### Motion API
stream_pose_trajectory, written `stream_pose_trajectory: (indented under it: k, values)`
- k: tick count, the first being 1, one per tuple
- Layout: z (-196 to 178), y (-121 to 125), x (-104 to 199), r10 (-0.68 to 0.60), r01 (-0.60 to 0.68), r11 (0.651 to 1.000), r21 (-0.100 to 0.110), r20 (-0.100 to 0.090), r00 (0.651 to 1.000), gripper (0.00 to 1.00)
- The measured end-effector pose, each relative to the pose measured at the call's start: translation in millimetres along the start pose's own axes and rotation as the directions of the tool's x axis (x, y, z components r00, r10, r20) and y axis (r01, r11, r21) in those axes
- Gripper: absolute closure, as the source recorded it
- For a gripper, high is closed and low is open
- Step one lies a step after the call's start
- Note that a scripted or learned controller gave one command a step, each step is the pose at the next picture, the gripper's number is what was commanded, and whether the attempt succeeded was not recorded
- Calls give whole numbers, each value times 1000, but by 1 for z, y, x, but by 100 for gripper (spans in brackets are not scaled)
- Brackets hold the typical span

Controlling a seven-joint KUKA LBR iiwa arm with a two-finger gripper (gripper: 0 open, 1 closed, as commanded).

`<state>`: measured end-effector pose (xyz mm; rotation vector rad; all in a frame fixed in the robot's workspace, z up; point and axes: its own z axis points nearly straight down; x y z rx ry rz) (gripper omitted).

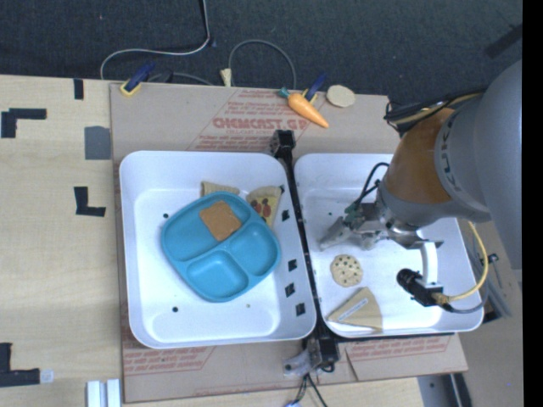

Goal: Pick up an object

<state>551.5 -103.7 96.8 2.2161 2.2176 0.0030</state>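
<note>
Grey gripper (333,234) hangs low in the right bin (441,172), fingers slightly parted and holding nothing, just above the round cookie (345,270), right of centre frame.

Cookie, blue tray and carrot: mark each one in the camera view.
Cookie (345,270): camera view, centre of its speckled face, right bin.
Blue tray (222,248): camera view, divider between its compartments, left bin.
Carrot (310,112): camera view, middle of its orange body, on the cardboard beyond the bins.
</note>
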Motion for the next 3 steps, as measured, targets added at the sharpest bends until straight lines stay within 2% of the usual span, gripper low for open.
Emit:
stream_pose_trajectory:
  k: [1, 2, 3]
  values:
    - [9, -54, -9, 1, -1, 1000, -4, 0, 1000, 0]
    - [-1, -53, -10, 1, -1, 1000, -4, 3, 1000, 100]
    - [-93, -23, 55, -9, 9, 1000, -3, -5, 1000, 100]
